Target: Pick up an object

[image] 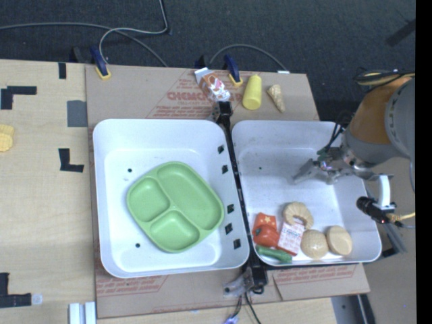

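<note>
A green tray (175,206) fills the left bin (108,140). Food toys (300,231) lie just below the hand (305,173), whose spread fingers grip nothing.

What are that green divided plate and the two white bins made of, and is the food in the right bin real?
The green plate looks like moulded plastic: even colour, soft sheen, rounded compartments. The left bin and right bin also look plastic, smooth and white with rounded corners. The food, like the red pepper and bread rolls, is probably toy plastic or foam: the colours are too uniform, though I can't be sure.
</note>
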`<action>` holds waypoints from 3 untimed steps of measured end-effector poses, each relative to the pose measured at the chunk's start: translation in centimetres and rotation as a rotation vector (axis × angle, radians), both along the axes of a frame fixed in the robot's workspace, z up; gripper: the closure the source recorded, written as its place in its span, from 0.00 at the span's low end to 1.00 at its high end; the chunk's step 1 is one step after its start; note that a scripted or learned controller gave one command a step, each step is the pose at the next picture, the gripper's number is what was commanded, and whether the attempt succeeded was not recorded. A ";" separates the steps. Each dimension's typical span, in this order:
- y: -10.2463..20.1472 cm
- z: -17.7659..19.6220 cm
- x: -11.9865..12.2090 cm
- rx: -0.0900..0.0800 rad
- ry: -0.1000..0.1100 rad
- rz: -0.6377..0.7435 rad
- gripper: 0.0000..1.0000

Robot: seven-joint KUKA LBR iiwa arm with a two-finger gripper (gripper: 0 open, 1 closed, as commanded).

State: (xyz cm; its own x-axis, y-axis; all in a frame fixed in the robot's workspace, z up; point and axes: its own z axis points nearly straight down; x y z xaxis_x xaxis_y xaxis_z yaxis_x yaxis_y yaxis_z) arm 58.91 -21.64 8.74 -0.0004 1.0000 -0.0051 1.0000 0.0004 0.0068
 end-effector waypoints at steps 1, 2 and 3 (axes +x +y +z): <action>6.5 -0.1 -4.2 0.004 0.003 0.001 0.00; 6.3 -0.1 -8.0 0.002 0.000 0.000 0.00; 6.4 0.9 -8.0 0.002 0.000 0.001 1.00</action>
